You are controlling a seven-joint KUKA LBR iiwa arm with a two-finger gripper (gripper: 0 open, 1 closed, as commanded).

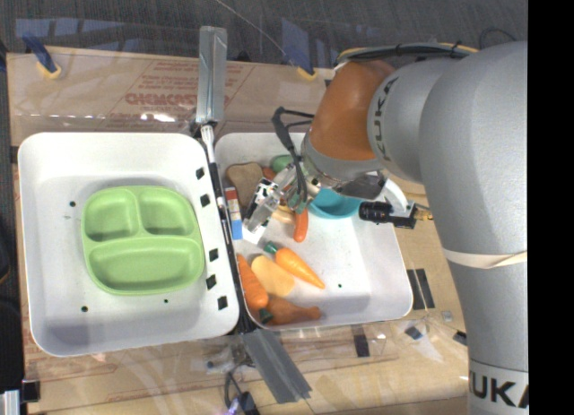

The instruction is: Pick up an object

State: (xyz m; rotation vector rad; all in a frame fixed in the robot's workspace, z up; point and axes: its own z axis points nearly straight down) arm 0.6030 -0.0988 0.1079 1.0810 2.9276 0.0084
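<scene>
My gripper (263, 203) is low in the right bin (381, 265), near its left wall. A small orange carrot (300, 224) stands on end just to its right, beside a teal bowl (336, 202) partly hidden under the wrist. In front of the gripper lie a larger carrot (297, 266), a pale yellow piece (272, 275), another orange carrot (252, 286) and a brown-orange piece (289, 313). A brown lump (242, 176) and a green item (282, 162) lie behind it. I see nothing clearly caught in the gripper.
A red and blue stick (234, 213) lies along the right bin's left wall. The left bin (40, 252) holds a green divided plate (142, 238). The grey arm (466, 135) covers the right bin's far right side.
</scene>
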